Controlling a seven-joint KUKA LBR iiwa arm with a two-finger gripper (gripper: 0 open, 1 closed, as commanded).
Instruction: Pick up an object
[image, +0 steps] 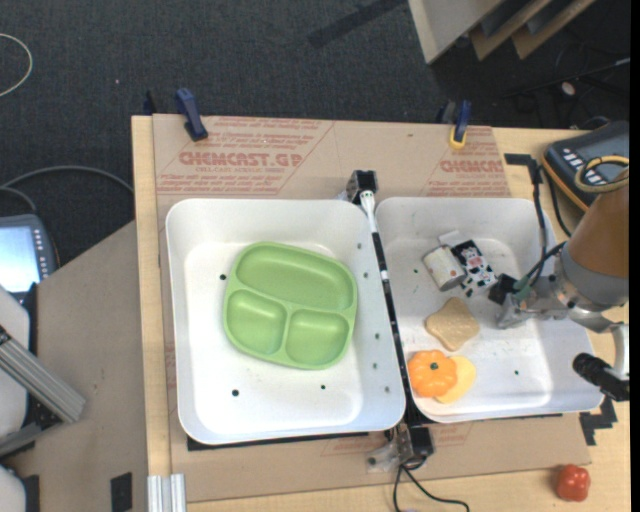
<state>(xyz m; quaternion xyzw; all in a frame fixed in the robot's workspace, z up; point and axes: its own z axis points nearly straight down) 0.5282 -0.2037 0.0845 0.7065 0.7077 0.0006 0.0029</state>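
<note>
The right bin (520, 395) holds the loose things. Nearest the arm lies a small white-and-grey toy (455, 263) with black and red specks — boxy, hard-looking, lying tilted in the bin's upper middle. Just below it sits a tan piece shaped like a slice of toast (452, 324), flat with a matte, grainy face. At the bin's lower left corner a glossy orange pumpkin-like ball (434, 373) with a tiny green stem rests against a pale yellow piece (462, 381) that is partly tucked under it.

The gripper (508, 300) hangs low over the bin's right half, beside the toast and apart from it; whether it is wide or narrow I cannot tell.

The left bin (190, 330) carries a smooth green plastic plate (290, 303) — rounded, with three compartments.
</note>
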